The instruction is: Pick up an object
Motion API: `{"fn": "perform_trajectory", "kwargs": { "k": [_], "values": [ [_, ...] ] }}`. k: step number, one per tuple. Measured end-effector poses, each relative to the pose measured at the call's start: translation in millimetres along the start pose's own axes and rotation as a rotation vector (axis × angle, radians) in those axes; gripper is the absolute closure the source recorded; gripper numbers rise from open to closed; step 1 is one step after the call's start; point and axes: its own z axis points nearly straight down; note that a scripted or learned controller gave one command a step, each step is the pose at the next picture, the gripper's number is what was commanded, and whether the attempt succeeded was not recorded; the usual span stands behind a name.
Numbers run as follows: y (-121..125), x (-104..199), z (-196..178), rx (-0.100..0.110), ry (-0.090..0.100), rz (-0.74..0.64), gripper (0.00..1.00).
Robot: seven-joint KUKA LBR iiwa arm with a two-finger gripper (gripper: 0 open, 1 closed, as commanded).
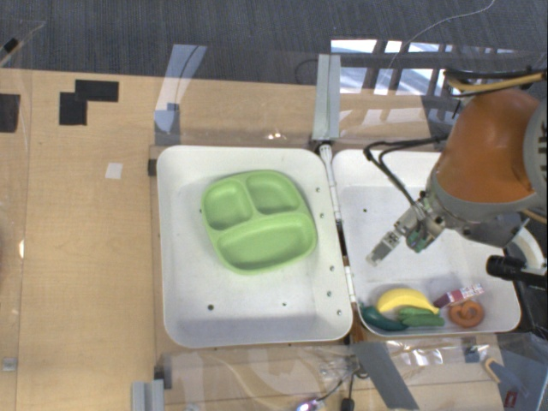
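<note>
1. The arm (488, 157) reaches in from the right over the right bin (368, 204), its hand (383, 248) hanging above the bin's bare floor.
2. Whether the hand is released or clenched cannot be told; nothing shows in its grip.
3. Along the right bin's near edge lie a yellow banana (405, 300), a green vegetable (409, 318), an orange round piece (466, 313) and a small red item (458, 296).
4. The left bin (184, 306) holds a green divided plate (257, 219).
5. Both bins sit on the wooden surface (77, 229).

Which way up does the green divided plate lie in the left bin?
Right way up: the green divided plate shows its three hollow compartments facing upward.
</note>
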Motion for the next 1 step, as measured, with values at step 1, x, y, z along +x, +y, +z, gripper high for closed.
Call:
{"fn": "perform_trajectory", "kwargs": {
  "k": [1],
  "values": [
    [-94.8,-71.2,81.6,0.003,0.002,-0.073,0.00]
  ]
}}
